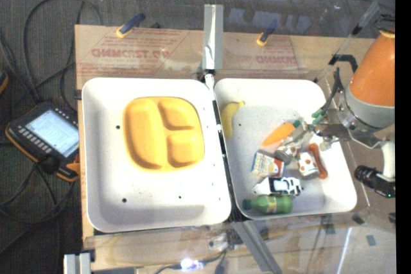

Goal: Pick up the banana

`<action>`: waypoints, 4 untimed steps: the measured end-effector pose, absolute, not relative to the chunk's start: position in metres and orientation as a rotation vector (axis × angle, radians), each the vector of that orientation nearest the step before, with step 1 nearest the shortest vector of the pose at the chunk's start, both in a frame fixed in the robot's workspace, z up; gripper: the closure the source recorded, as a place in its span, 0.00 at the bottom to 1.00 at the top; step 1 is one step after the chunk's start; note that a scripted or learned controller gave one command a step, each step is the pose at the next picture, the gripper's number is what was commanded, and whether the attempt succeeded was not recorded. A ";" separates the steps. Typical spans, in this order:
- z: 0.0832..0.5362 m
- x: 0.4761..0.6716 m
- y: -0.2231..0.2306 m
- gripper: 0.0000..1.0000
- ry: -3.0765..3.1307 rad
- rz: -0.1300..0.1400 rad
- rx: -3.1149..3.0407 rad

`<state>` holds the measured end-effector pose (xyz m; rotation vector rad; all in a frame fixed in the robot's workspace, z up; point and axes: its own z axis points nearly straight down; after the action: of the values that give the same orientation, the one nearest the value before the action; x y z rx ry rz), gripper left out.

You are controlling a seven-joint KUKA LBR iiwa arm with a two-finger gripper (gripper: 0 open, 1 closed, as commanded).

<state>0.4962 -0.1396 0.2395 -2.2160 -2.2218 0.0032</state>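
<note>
The yellow banana (228,116) lies in the right bin (334,202), tucked against its left wall near the far corner. My gripper (298,140) reaches in from the right and hovers low over the pile of objects in the middle of that bin, just right of an orange carrot (278,133). It is well to the right of the banana and does not touch it. Nothing can be made out held in it.
The right bin also holds a small juice box (264,163), a red and white item (310,163), a black and white toy (284,186) and a green bottle (270,204) by the near wall. The left bin (103,202) bears a yellow divided tray (164,131).
</note>
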 end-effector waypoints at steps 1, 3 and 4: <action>0.182 0.557 -0.093 0.00 -2.478 0.002 -1.926; 0.107 0.622 -0.103 0.00 -2.649 0.001 -1.686; 0.089 0.668 -0.110 0.00 -2.602 0.013 -1.759</action>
<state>0.6678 -0.1101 0.0893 -1.7590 -2.6021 0.0131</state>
